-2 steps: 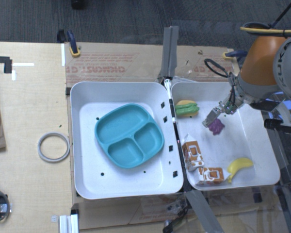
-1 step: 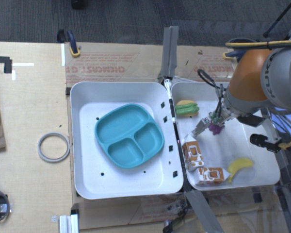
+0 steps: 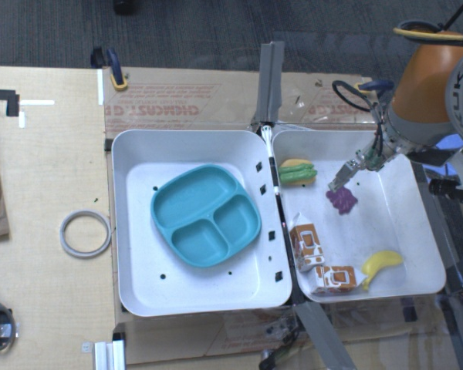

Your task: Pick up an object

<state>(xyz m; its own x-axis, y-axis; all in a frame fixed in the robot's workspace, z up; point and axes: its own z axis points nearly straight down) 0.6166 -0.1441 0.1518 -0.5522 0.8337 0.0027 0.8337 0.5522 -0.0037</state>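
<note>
Gripper (image 3: 341, 182) is hanging over the right bin (image 3: 420, 206), low above the bin floor, with the grey arm (image 3: 428, 83) and its orange band reaching in from the right edge. Whether it is open or closed cannot be told from this slanted view; nothing is showing clearly between its tips. Purple grapes (image 3: 343, 200) are lying just below and beside the gripper tip, close enough that contact cannot be ruled in or out. Green and yellow toy (image 3: 297, 172) is sitting near the bin's upper left corner, apart from the gripper. Two small cartons (image 3: 318, 262) are lying along the left wall toward the front, and a banana (image 3: 380, 265) is resting near them at the front. In the left bin (image 3: 131, 230) a blue divided plate (image 3: 207, 215) is lying flat. A grey ring (image 3: 86, 233) is sitting on the wooden bench (image 3: 38, 176) to the left of both bins.
</note>
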